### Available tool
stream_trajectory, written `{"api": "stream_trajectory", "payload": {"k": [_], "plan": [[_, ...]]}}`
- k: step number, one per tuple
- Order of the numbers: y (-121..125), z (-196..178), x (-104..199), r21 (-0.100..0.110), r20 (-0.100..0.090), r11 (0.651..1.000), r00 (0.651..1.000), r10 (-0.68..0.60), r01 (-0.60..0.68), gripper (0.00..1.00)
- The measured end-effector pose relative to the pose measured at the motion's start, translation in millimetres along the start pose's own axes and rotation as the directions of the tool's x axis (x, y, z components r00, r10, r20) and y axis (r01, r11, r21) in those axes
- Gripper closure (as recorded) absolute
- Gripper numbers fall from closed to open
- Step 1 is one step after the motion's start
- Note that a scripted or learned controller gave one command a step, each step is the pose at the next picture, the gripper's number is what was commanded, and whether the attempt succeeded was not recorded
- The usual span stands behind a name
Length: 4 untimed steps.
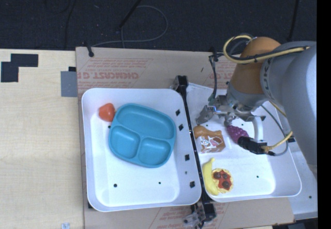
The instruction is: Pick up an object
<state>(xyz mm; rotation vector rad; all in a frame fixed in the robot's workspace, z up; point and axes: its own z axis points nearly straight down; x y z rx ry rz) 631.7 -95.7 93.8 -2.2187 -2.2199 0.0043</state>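
Note:
My gripper [223, 113] hangs low over the back part of the right bin [282, 184], below the orange wrist band. Just in front of it lie a brown and white snack packet [209, 140] and a small purple item [237, 132]. Nothing shows held in the gripper. Nearer the bin's front lie a yellow banana [208, 173] and a round yellow piece with red topping [223, 180]. The left bin [98, 181] holds a blue divided plate [141, 135] and a red-orange tomato [106, 112] at its back left corner.
A black divider rail [187, 135] runs between the two bins. A black plug on a cable [253, 146] hangs from the arm over the right bin. Both bins sit on cardboard [134, 70] on a wooden bench.

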Motion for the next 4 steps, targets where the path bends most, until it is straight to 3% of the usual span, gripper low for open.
{"api": "stream_trajectory", "payload": {"k": [1,2,4], "plan": [[0,6,0,0.000,0.000,1.000,1.000,0.002,-0.002,0.00],[-1,-4,-1,0.001,-0.001,1.000,1.000,0.006,-0.006,1.00],[12,-100,-6,-0.007,0.001,1.000,1.000,0.000,0.000,1.00]]}}
